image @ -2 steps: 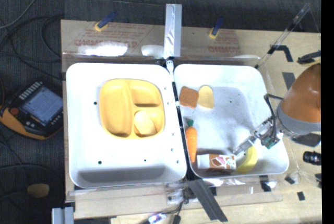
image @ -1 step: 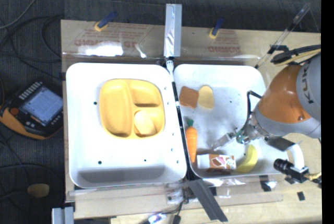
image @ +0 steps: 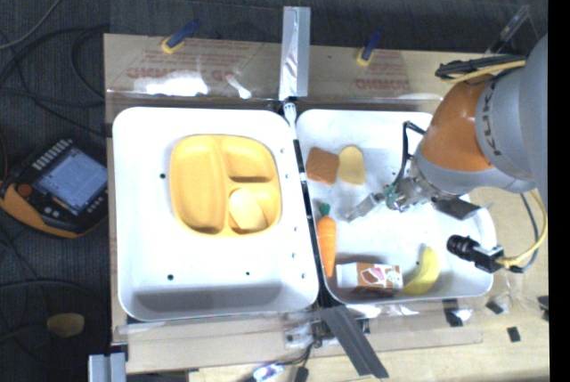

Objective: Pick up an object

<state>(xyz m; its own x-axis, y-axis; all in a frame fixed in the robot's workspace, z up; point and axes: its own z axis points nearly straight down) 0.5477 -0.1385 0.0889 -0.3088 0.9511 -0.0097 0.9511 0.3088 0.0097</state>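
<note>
The gripper [image: 370,204] hangs low over the right bin [image: 392,124], likely lining up a pick; whether it is open or closed, I cannot tell. Nearest lie the carrot [image: 327,244] and bread pieces [image: 336,165]; the banana [image: 425,272] sits farther off.

Bare floor lies mid right bin [image: 392,126] under me; bread [image: 321,165] and carrot [image: 326,245] crowd its left wall, box [image: 378,276] and banana [image: 426,271] the front.
</note>
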